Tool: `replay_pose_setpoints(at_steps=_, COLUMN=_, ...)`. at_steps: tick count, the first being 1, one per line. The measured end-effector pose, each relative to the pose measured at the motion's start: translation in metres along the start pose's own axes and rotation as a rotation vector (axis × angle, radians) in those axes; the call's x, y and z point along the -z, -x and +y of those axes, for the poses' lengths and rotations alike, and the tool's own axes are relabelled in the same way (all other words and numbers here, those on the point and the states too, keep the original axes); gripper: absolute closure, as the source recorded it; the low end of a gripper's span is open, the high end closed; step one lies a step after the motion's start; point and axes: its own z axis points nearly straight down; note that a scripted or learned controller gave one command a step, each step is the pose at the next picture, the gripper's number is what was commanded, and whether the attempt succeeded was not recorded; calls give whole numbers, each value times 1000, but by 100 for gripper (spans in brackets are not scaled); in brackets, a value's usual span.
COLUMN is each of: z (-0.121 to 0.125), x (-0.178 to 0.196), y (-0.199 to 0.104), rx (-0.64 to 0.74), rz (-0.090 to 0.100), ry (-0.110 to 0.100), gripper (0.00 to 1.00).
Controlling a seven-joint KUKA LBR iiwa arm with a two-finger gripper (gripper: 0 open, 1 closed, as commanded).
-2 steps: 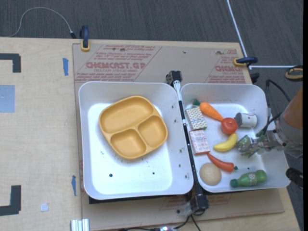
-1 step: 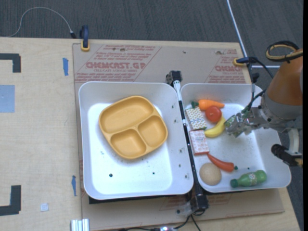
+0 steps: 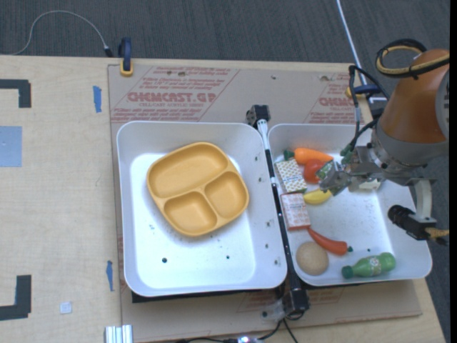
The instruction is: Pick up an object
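The gripper (image 3: 337,176) was down inside the right bin (image 3: 407,266), low over its upper-left part, with its tip just beside a small yellow banana-shaped toy (image 3: 317,197) and a red tomato-like toy (image 3: 314,171); whether it touched either could not be judged, and nothing could be seen held by it. Whether it stood wide or narrow could not be told from this view, as the metal parts at the tip blurred together. An orange toy carrot (image 3: 312,154) lay above the red piece, near the bin's upper-left corner. Two small printed cartons lay along the bin's left wall: a checked one (image 3: 290,175) beside the red piece and a red-and-white one (image 3: 295,210) below it. Toward the lower part of the bin lay a red chili pepper toy (image 3: 329,242), a beige egg-shaped item (image 3: 312,258) just below it, and a green bottle (image 3: 369,265) on its side near the lower-right corner. The grey arm with its orange band (image 3: 414,98) entered from the right, over the bin's upper-right edge. The left bin (image 3: 139,263) held a yellow three-compartment plate (image 3: 198,189), set at a tilt. Both bins sat on a cardboard sheet (image 3: 178,91) laid on the wooden bench (image 3: 53,213).
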Motion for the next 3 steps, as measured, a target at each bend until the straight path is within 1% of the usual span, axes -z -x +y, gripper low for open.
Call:
replay_pose_setpoints(at_steps=1, z=65, x=-4, y=-76, rx=0, rz=1, ry=-1, gripper=100)
replay_pose_setpoints(at_steps=2, z=45, x=6, y=-165, rx=0, rz=2, ry=-5, gripper=100)
replay_pose_setpoints(at_steps=3, z=-8, x=7, y=-135, rx=-3, rz=0, ry=-5, gripper=100)
